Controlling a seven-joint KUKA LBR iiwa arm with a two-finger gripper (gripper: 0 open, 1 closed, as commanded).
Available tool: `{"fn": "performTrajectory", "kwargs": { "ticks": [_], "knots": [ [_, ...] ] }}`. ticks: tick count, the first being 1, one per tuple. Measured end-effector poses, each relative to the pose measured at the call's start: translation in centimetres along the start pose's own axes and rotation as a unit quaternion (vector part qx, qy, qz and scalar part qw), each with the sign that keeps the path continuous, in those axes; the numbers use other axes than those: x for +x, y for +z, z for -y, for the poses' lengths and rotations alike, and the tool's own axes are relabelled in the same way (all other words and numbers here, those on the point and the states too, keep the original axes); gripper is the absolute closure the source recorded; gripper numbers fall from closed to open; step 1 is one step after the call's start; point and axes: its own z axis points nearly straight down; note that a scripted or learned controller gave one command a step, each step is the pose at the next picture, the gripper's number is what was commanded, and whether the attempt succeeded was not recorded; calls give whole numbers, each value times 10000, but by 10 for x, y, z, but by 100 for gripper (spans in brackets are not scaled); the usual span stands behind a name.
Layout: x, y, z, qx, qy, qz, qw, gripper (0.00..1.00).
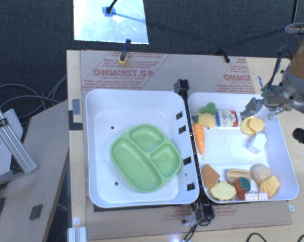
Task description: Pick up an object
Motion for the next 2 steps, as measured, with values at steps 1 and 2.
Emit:
{"fn": "performTrajectory", "kwargs": {
  "ticks": [1,2],
  "knots": [
    [0,-7,-2,-61,-15,12,10000,0],
    [-1,43,7,-41,-3,7,10000,0]
  ]
}}
